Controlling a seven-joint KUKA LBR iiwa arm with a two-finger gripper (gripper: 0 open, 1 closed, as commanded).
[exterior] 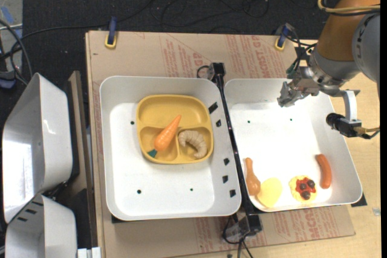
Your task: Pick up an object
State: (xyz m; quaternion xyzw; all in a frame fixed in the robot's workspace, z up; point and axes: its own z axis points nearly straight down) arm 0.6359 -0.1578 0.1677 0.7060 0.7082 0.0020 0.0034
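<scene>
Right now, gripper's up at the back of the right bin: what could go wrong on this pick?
1. The gripper hovers at the far end of the right bin; sausage, drumstick, yellow disc and fruit tart lie along the near edge, so closing here likely grabs nothing.
2. Drumstick and yellow disc touch; one could drag the other.
3. These items hug the bin wall, risking finger contact.

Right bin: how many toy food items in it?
4, all along the near edge of the right bin: drumstick at left, yellow disc, small pizza, sausage at right. None appear hidden.
</scene>
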